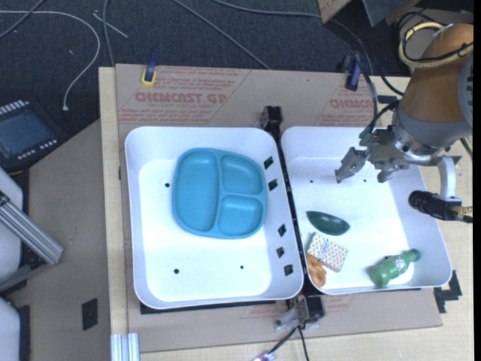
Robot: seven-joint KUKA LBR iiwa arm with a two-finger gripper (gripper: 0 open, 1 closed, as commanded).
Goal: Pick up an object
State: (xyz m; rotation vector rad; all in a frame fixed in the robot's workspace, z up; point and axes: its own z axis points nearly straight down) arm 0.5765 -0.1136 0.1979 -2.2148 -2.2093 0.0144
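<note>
Closest to the camera, at the near rim of the right bin [323, 150], a small green bottle [392, 268] lies on its side, its cap end pointing up and to the right. Well to its left, against the wall that this bin shares with its neighbour, a checkered packet [329, 251] lies flat, and an orange piece [316, 272] pokes out from under the packet's near edge, touching it. Just beyond the packet lies a dark green leaf-shaped piece [328, 222], close to the packet, though whether the two touch cannot be told. The gripper [363, 174] hovers over the far half of the same bin, above bare white floor and well apart from all four things. Its fingers [346, 166] are spread, and nothing sits between them. The grey arm [434, 89] with its orange band comes in from the right edge of the view. The left bin [150, 224] carries a blue plate [219, 192] with three compartments, one long section on the left and two smaller ones on the right; it lies flat in the far half of the bin, nearer the shared wall than the outer one. Both bins rest side by side on the surface [197, 89], which is covered by a tan sheet with red lettering. A blue clamp [150, 71] grips that sheet's far edge.
</note>
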